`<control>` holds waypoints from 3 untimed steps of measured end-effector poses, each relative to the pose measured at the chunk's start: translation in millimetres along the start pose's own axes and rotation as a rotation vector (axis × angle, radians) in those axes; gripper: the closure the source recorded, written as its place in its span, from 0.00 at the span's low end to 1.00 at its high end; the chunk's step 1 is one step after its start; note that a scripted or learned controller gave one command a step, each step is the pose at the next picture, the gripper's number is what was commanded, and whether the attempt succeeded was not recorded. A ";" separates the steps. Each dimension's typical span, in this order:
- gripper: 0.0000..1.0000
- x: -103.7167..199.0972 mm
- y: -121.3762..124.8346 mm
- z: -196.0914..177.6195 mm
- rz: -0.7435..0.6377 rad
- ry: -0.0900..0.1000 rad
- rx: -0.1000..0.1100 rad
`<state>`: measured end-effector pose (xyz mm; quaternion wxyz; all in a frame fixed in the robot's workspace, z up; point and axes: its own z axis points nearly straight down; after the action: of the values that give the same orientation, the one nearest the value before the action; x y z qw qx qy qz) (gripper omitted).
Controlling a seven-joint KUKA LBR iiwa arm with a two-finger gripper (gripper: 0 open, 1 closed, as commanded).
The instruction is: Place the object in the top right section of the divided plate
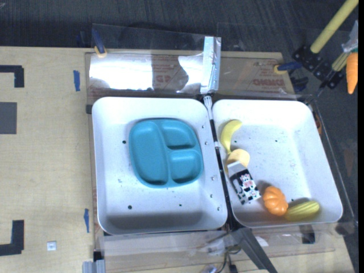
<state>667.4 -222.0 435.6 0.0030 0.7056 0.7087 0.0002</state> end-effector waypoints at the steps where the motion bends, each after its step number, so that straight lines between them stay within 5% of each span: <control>1: 1.00 0.4 0.3 -0.1 -0.069 0.001 0.001; 3: 1.00 3.4 3.0 -23.8 -0.075 -0.008 -0.010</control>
<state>670.2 -218.6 459.4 0.0096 0.6785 0.7345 0.0008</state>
